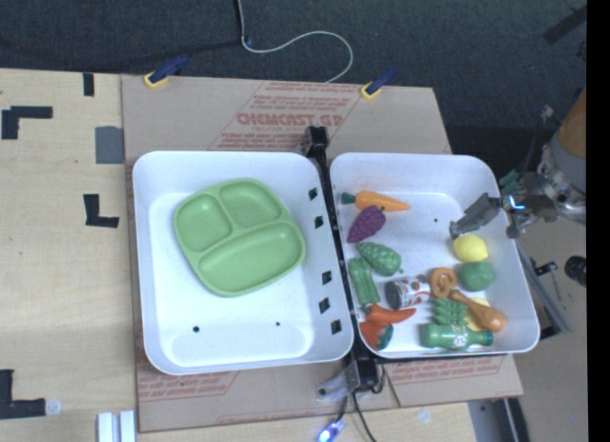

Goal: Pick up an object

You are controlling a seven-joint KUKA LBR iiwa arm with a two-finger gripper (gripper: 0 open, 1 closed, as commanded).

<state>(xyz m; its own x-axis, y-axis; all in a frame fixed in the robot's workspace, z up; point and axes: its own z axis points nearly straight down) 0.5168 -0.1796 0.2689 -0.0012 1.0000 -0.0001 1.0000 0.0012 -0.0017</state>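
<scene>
Yellow toy lemon point(470, 247) lies near the right-hand wall of the right bin point(419, 166), and it is the toy closest to the end effector point(477, 211), which hangs just above and a touch to the right of it in the camera view. The lemon is roundish, so it has no strong long axis to line up with. The arm comes in from the right edge, over the bin's right rim, and a grey finger point(474, 212) slants down and to the left toward the lemon. From this slanted overhead angle I cannot tell whether the end effector is released or clenched, and nothing can be seen held in it. Just below the lemon sits a green ball-shaped toy point(477, 275), touching or nearly touching it. Farther left in the same bin lie an orange carrot point(381, 204), a purple eggplant point(366, 225) and a cluster of other toy foods, well apart from the arm. The left bin point(162, 335) holds a green divided plate point(240, 236). My judgement is that the coming move is a short drop, down and slightly left, onto the lemon, with the bin wall close by on the right.
</scene>
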